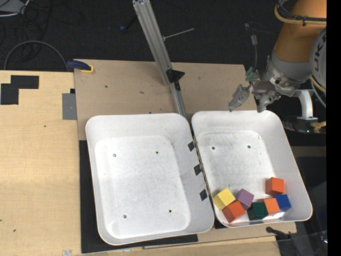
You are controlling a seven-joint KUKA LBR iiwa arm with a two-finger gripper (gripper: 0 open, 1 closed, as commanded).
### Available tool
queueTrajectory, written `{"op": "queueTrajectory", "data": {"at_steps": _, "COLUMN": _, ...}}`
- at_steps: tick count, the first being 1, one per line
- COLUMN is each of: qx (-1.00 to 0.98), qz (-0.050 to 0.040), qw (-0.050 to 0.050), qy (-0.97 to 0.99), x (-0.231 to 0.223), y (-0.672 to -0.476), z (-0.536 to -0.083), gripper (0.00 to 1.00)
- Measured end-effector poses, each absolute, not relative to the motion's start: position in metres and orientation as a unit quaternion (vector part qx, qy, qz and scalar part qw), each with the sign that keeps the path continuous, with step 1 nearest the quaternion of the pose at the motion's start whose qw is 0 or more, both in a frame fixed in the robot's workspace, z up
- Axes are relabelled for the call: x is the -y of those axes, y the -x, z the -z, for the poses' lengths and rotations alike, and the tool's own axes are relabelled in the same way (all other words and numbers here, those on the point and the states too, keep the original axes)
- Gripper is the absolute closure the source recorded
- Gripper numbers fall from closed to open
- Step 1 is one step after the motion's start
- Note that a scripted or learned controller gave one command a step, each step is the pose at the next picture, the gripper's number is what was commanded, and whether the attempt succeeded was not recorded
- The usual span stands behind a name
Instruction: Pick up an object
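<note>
Altogether two white bins sit side by side: the left bin (139, 180), then the right bin (242, 153) with seven blocks (250, 200) clustered in its near right corner, leaving bare floor behind. Above its far rim, the gripper (248, 103) hangs spread, holding nothing.

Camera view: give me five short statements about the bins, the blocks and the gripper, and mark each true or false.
1. All the blocks lie in the right bin. True.
2. The gripper hangs over the far edge of the right bin. True.
3. The gripper holds the yellow block. False: that block lies in the bin's near corner, far from the gripper.
4. The purple block lies in the left bin. False: it lies in the right bin.
5. The green block lies beside an orange block. True.
</note>
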State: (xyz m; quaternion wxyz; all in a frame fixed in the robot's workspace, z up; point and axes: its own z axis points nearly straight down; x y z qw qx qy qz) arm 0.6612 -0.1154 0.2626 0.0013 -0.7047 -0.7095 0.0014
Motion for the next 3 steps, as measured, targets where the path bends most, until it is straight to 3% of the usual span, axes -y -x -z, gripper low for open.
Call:
{"op": "queueTrajectory", "data": {"at_steps": 1, "qx": 0.71, "qz": -0.0032, "qw": 0.004, "qy": 0.705, "x": 0.105, "y": -0.665, "z": -0.165, "gripper": 0.0}}
{"op": "queueTrajectory", "data": {"at_steps": 2, "qx": 0.709, "qz": 0.0002, "qw": 0.0, "qy": 0.706, "x": 0.099, "y": -0.659, "z": -0.09, "gripper": 0.0}}
{"op": "queueTrajectory", "data": {"at_steps": 3, "qx": 0.707, "qz": -0.0004, "qw": 0.001, "qy": 0.707, "x": 0.1, "y": -0.658, "z": -0.101, "gripper": 1.0}}
